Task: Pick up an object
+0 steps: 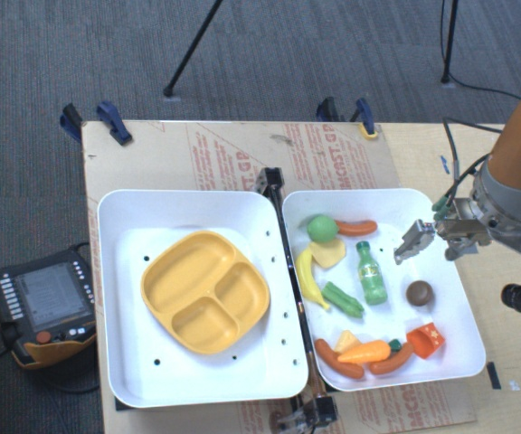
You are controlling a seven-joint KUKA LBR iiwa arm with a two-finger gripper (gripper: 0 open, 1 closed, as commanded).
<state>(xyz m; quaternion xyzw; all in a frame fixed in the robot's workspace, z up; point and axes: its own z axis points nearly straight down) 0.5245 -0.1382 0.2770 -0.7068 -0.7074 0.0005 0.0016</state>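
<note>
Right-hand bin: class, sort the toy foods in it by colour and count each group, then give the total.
Green: 3 – round green ball, green bottle, green pod
Yellow: 2 – banana, pale yellow wedge
Orange: 2 – carrot, orange wedge
Red or red-orange: 3 – two sausages, red pepper
Brown: 1 – brown ball
Total: 11

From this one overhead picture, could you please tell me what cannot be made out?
- Arm: cut off by the camera view's right edge, above the wrist.
- Gripper: too small and blurred to judge its opening.
- Sausages: partly covered by the carrot.
- Banana: partly hidden under the cheese wedge.
- Handheld controller: its screen is too small to read.
</note>
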